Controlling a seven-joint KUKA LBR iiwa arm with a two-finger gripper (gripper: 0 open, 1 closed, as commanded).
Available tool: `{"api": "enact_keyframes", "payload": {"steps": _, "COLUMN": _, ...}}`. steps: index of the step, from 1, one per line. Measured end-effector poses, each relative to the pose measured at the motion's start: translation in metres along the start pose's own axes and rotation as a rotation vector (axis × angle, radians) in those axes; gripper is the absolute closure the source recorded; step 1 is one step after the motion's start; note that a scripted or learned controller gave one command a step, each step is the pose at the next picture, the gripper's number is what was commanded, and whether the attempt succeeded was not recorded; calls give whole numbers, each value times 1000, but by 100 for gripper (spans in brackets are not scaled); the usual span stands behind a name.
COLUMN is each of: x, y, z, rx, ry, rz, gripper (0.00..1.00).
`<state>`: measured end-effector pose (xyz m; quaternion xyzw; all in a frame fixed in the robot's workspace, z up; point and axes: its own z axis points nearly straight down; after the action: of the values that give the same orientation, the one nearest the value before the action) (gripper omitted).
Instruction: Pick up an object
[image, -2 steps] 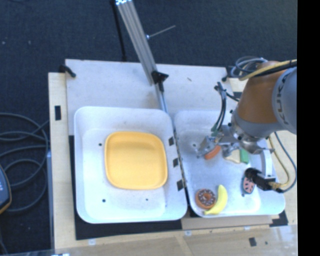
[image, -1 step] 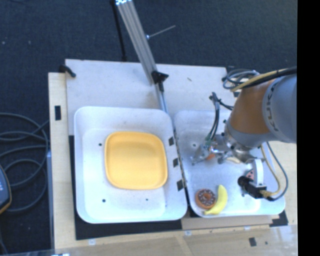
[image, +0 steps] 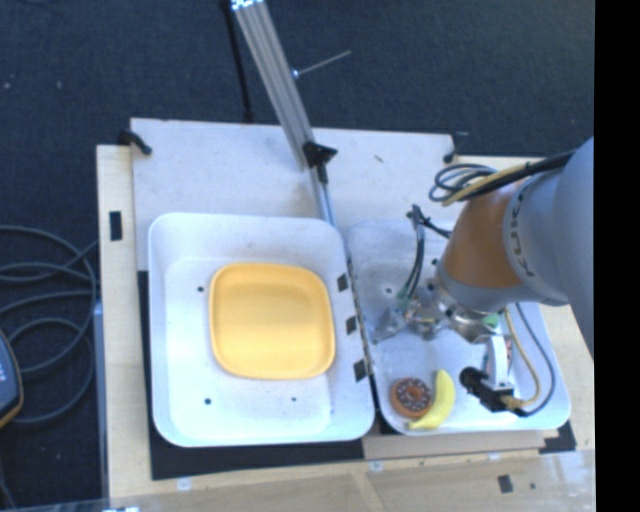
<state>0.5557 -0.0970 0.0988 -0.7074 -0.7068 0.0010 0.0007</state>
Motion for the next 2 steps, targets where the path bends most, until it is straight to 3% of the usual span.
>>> {"api": "enact_keyframes", "payload": {"steps": 1, "x": 0, "y": 1, "z": -13, "rx": -5, "ry": 1, "rz": 1, "gripper": 100}}
{"api": "enact_keyframes", "payload": {"steps": 2, "x": -4, "y": -1, "z": -74, "rx": -9, "ry": 0, "rz": 0, "gripper": 100}}
